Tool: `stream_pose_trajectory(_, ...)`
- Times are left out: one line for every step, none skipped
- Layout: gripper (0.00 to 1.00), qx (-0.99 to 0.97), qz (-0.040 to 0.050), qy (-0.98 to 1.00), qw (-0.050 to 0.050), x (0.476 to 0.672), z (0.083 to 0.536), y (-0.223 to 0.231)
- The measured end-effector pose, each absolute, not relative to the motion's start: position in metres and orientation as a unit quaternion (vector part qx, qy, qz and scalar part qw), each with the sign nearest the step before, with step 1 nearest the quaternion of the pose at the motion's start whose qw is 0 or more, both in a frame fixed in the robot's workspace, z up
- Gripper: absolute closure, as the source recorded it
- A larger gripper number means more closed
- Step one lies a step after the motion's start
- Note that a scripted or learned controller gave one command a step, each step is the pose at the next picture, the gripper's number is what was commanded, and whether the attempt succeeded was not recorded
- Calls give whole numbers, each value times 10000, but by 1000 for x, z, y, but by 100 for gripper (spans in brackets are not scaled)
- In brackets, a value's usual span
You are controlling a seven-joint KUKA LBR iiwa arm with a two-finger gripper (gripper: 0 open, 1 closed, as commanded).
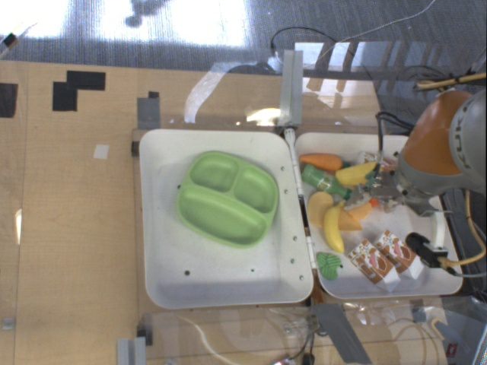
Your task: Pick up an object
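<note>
Small orange plastic toy piece (361, 211), light, stiff, slippery, is seen at the right white bin's (437, 284) centre, best pinched across its middle. Gripper (378, 191) at its 1 o'clock; grip state cannot be told.

Grey arm (466, 139) with a rounded orange band (430, 139) above the wrist.

Hand (378, 191) fingertips hidden among toys (344, 196)
</note>
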State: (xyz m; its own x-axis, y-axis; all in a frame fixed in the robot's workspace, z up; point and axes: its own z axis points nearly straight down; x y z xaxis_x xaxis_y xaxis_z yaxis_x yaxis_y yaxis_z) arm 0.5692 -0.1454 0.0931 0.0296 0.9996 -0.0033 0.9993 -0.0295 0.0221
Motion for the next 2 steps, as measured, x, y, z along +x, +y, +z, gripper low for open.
stream_pose_trajectory(100,7168,78,6972,93,570,104,-144)
stream_pose_trajectory(100,7577,21,6526,22,647,250,-59)
